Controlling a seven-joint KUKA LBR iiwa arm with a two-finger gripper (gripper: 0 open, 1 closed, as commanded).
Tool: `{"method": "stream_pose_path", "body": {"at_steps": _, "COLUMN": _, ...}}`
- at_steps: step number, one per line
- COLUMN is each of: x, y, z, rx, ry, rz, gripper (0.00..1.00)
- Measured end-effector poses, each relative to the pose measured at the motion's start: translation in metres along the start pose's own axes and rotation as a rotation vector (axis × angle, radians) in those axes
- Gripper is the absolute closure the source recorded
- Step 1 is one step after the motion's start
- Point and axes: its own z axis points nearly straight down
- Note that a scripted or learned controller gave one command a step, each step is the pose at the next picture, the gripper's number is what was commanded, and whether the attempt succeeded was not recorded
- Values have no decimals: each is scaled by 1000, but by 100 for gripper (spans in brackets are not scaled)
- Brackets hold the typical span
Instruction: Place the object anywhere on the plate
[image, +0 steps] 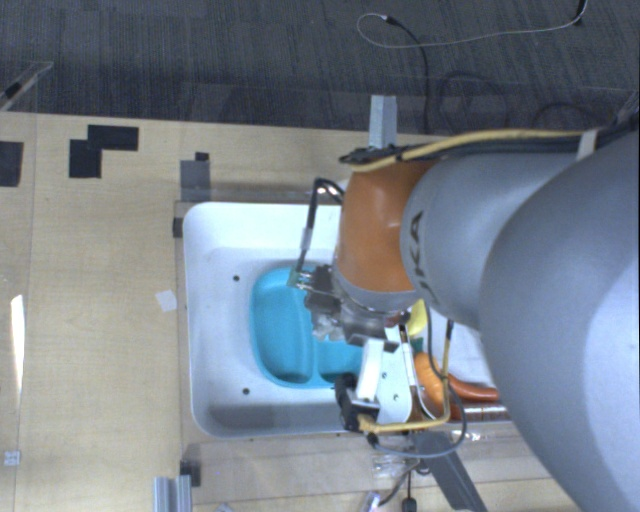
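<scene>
Inspection at this moment.

1. The arm (520, 290) is extending in from 3 o'clock and is covering most of the right half of the view. Its orange band (375, 235) is sitting over the right edge of the white bin (215, 300), which is resting on the bench (90, 330).

2. The blue plate (285, 335) is lying inside the bin, from the middle toward 5 o'clock. Its visible surface is carrying nothing. Its 3 o'clock portion is passing under the wrist.

3. The end effector (330, 318) is hanging over the plate's 3 o'clock edge. The wrist is hiding its working end, so I cannot tell how far open it is or whether it is carrying anything.

4. An orange object (468, 388), long and rounded, is showing at 4 o'clock from the plate, clear of it and partly behind robot hardware. A yellow object (418, 320) is showing just above it. I am judging one of these to be the task's thing. Which one, and which bin it is lying in, I cannot tell.

5. Risks, as judgement:
- If the end effector is carrying nothing, any release over the plate is achieving nothing, because no grasp is confirmed.
- If it is carrying something, a release this near the edge is risking a roll onto the bin floor.
- The orange object's rounded form is inviting a slip during a pinch.
- The two objects lying close together are making a wrong or double pick likely.
</scene>
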Motion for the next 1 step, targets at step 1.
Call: {"method": "stream_pose_path", "body": {"at_steps": 1, "x": -10, "y": 2, "z": 20, "rx": 2, "ry": -2, "rz": 50, "gripper": 100}}
